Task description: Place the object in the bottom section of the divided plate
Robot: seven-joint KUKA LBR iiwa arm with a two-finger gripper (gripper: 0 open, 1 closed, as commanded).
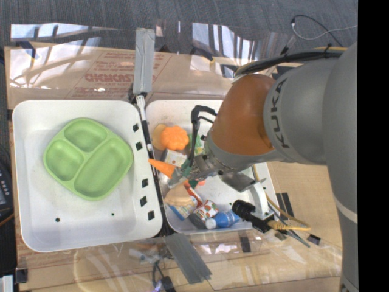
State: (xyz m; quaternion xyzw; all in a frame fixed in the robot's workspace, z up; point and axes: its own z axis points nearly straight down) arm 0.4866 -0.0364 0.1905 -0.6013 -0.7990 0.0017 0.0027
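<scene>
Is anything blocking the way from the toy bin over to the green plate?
Only the bins' two side walls, standing between the toy bin and the green plate. The plate's big bottom section has nothing on it.

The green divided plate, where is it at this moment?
The green divided plate lies in the left white bin, toward its upper left, apart from the tool over the right bin.

Probably lab: taped bins (36, 224), robot arm (304, 114)

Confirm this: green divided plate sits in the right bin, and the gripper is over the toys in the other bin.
Wrong bin. The camera view shows the green divided plate in the left bin; the gripper is over the toys in the right bin.
</scene>
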